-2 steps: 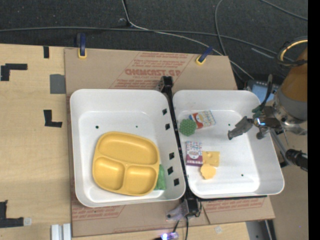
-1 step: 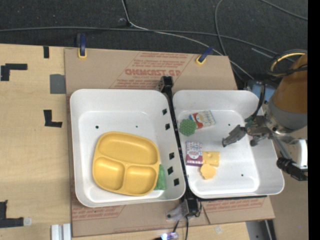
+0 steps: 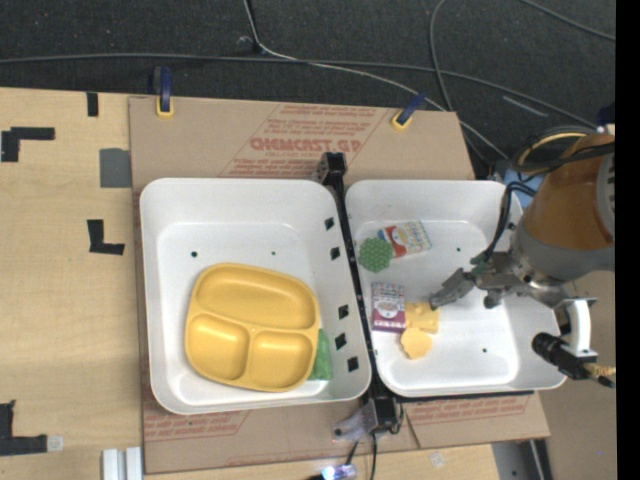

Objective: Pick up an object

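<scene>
In the right bin (image 3: 500,368) lie a green round object (image 3: 375,254), a white and red packet (image 3: 405,237), a pink and purple packet (image 3: 387,304) and two yellow pieces (image 3: 418,330). My gripper (image 3: 445,293) reaches in from the right and hangs low over the bin, its tip just above and right of the upper yellow piece. Nothing shows as held in it. The grey arm with its orange band (image 3: 565,203) stands over the bin's right side.
The left bin (image 3: 170,208) holds a yellow divided tray (image 3: 252,326) with a green item (image 3: 322,356) tucked at its right edge. A black divider (image 3: 345,258) runs between the bins. Cardboard (image 3: 300,138) lies under both, and cables cross the dark back.
</scene>
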`<state>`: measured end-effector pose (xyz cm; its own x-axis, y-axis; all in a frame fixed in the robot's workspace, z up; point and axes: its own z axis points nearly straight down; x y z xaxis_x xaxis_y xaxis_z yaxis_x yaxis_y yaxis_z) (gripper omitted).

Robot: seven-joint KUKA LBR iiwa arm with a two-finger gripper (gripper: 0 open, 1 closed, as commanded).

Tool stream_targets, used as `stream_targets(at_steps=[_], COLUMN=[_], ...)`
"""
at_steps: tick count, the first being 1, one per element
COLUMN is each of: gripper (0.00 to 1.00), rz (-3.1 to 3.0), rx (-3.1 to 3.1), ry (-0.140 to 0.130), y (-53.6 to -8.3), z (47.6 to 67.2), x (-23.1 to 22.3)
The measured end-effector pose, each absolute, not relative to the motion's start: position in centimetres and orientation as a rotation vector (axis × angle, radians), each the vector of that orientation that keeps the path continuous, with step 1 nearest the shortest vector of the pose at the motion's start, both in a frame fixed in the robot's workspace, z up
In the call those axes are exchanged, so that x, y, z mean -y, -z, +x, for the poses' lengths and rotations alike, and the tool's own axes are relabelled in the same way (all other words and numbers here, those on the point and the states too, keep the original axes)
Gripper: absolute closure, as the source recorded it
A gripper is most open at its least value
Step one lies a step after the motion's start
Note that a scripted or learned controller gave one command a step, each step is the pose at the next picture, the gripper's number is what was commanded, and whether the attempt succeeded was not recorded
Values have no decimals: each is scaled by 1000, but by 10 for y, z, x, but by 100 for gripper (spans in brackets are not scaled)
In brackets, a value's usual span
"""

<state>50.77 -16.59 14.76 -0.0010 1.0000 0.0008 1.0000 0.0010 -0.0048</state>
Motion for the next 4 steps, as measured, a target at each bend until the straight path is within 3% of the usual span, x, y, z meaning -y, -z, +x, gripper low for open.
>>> stream_targets(at_steps=[1,3,4], gripper=[100,100,100], rz=[-2217,-2223,-2220], rx=[2222,2226,2223], ry=[-3,3,-1], y=[-159,-265,-288], z=[509,506,507], x=[166,163,163])
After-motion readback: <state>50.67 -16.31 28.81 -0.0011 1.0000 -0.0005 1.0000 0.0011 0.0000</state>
